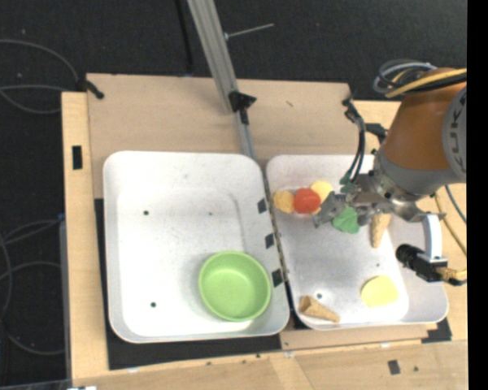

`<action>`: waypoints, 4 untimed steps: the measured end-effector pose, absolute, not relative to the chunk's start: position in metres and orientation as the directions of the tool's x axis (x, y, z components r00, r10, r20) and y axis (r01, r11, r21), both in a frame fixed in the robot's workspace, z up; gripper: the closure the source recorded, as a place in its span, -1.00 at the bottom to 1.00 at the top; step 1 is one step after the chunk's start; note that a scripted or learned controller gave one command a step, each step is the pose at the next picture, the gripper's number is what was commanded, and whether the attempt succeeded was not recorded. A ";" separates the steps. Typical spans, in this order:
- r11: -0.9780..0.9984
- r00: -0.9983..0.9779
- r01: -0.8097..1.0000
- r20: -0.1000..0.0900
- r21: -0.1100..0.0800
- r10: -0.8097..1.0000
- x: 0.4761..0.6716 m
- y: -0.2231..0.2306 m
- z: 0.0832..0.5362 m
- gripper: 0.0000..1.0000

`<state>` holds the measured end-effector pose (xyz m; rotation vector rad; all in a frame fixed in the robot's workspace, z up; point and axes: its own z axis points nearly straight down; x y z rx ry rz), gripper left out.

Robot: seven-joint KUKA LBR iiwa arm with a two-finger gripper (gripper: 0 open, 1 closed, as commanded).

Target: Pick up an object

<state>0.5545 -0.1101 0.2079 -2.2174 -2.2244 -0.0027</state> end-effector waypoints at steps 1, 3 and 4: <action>0.002 -0.002 1.000 0.002 0.001 1.000 0.555 -0.110 0.208 -1.00; -0.001 0.001 1.000 -0.002 -0.004 1.000 0.549 -0.112 0.118 -1.00; -0.003 0.003 1.000 -0.003 -0.002 1.000 0.549 -0.115 0.100 -1.00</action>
